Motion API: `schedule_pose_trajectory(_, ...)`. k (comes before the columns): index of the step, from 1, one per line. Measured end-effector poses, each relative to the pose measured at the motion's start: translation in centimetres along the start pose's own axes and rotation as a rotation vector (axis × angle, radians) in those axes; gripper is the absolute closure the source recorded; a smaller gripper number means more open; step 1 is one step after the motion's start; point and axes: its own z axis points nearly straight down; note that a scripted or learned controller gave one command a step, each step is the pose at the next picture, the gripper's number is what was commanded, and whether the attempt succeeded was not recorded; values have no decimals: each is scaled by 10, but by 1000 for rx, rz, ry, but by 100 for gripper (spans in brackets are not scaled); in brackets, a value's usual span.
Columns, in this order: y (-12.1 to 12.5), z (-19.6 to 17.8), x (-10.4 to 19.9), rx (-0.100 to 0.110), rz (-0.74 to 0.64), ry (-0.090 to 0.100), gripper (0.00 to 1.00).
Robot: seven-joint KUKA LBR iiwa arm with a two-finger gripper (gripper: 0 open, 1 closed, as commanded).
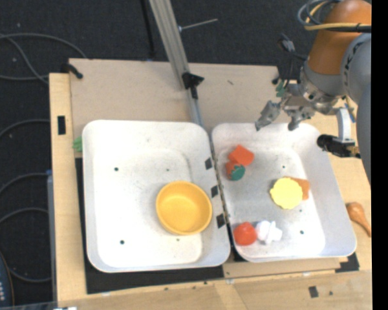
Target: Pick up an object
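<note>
My gripper [277, 121] hangs over the far edge of the right bin [323, 173], its two fingers spread apart with nothing between them. In that bin lie an orange block [241, 154] touching a small green piece [236, 171], a yellow round object [285, 193] with an orange piece [302, 187] behind it, and a red ball [245, 234] next to a white object [268, 231]. All of these sit nearer the front than the gripper. A yellow bowl [183, 207] stands upright in the left bin [116, 173], near its right wall.
A slanted metal post [174, 44] rises from the bench behind the gap between the bins. An orange object [358, 216] lies on the bench right of the right bin. Cables trail on the dark floor at left.
</note>
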Motion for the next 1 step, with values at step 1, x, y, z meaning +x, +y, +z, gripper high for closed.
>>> schedule_pose_trajectory(1, 0, 0, -1, 1, 0, -2, 0)
